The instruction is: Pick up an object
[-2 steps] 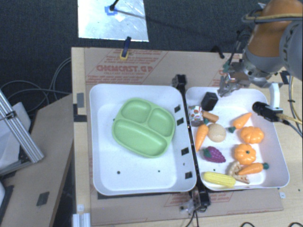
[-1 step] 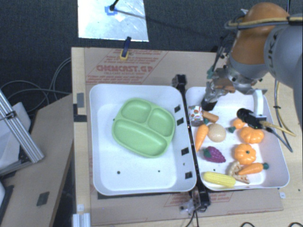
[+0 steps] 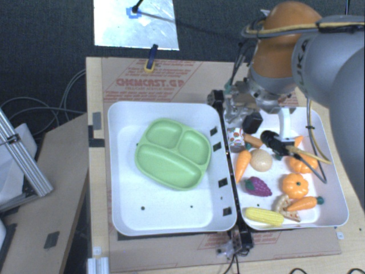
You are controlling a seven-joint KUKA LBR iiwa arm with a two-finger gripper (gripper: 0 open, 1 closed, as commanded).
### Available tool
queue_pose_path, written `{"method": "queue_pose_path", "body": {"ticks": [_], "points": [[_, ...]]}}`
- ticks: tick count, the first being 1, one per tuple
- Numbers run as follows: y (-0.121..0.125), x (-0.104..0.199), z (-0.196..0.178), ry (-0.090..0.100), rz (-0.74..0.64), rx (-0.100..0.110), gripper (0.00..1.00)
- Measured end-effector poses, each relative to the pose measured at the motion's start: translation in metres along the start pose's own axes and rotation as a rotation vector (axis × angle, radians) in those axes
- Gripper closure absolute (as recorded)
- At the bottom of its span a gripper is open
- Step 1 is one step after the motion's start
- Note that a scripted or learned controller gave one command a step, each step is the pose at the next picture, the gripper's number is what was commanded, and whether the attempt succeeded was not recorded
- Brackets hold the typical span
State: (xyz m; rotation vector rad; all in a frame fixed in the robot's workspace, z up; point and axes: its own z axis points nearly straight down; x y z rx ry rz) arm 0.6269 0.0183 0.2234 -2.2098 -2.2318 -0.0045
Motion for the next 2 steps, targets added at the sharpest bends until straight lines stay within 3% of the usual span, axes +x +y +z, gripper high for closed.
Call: {"method": "queue_pose_path", "body": {"ticks": [1, 2], "points": [[-0.0246, 0.0562, -0.0032, -0.001, 0.000, 0.002, 1.00], [-0.0232, 0.0580, -0.0010, -0.002, 0.004, 0.001, 1.00]]}}
